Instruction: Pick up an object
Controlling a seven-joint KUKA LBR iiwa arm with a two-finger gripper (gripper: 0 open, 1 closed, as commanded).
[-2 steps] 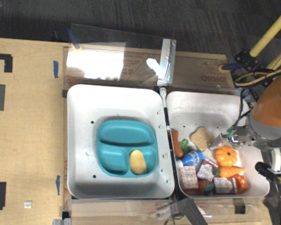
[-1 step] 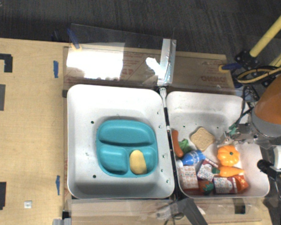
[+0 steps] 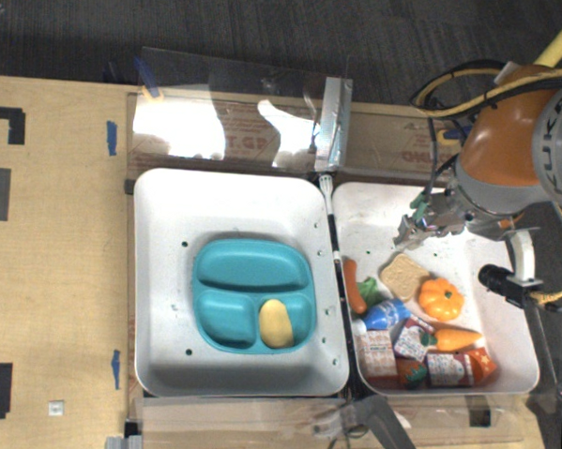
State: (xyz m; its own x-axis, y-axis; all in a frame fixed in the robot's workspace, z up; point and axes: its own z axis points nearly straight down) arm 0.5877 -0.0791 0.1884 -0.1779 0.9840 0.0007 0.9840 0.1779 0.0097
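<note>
Your end effector point(image 3: 430, 220) hangs over the far part of the right bin point(image 3: 371, 209), just beyond the slice of bread point(image 3: 405, 275); whether it is open or closed you cannot tell, since the parts blur together, and nothing shows between them. Nearest to it among the things you could pick is that bread, a tan, speckled square lying flat. Touching the bread on its right is a small orange pumpkin point(image 3: 441, 299) with a short stem. Just past the pumpkin, toward the near rim, lies a carrot point(image 3: 453, 340) among small red-and-white packets point(image 3: 376, 353), with a blue item point(image 3: 385, 317) beside the bread. The arm point(image 3: 512, 147) enters from the right, its orange band bulging above the wrist, which tilts down toward the bread. Left of the bread, in the other bin point(image 3: 157, 259), a teal divided tray point(image 3: 249, 292) carries a yellow lemon-like piece point(image 3: 276, 323).
</note>
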